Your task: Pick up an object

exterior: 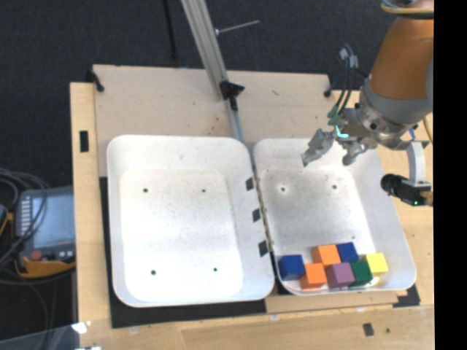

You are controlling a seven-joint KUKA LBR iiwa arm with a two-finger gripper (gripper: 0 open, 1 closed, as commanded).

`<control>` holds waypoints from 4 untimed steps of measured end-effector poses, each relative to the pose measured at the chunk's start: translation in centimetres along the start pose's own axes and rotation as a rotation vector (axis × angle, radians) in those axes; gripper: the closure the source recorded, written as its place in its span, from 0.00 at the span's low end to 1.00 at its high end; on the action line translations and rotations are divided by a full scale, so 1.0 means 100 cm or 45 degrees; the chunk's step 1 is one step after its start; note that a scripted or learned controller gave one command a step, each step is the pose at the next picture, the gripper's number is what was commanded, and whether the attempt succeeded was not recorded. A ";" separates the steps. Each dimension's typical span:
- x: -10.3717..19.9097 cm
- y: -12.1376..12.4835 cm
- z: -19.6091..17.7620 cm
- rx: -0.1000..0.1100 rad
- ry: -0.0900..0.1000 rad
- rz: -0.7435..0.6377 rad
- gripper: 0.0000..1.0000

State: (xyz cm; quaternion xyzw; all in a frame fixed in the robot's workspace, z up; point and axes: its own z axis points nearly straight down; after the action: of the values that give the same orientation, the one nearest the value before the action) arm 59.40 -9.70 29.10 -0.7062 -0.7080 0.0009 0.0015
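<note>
A cluster of small coloured cubes sits in the right bin (pixel 379 217), packed against its near edge toward the table's (pixel 175 93) front right corner. There are seven: a blue cube (pixel 291 266) at the left end, an orange cube (pixel 314 274) beside it, a second orange cube (pixel 327 254) just behind, a purple cube (pixel 340 274), a dark blue cube (pixel 347 251), a green cube (pixel 361 271) and a yellow cube (pixel 376 262) at the right end. They touch or nearly touch one another in two loose rows; the exact gaps between them are hard to make out. The claw (pixel 335 149) hangs over the far part of the right bin, well apart from the cubes, its two fingers spread with nothing between them. The arm (pixel 401 57) above it, orange over grey, is cut off at the view's top right. The left bin (pixel 182 217) lies beside the right one, their inner edges touching. A slanted metal rail (pixel 208 39) crosses the table's far edge and is cut off at the top. A screen device (pixel 45 224) at the left, off the table, is dim and partly cut off.
</note>
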 end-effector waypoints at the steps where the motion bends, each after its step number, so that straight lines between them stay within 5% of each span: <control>1: 0.000 0.001 -0.002 -0.006 0.000 0.001 0.00; 4: -0.002 0.004 0.168 0.003 -0.004 0.010 0.00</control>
State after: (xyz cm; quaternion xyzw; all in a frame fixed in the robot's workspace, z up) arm 59.73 -9.93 12.31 -0.7089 -0.7053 0.0027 0.0012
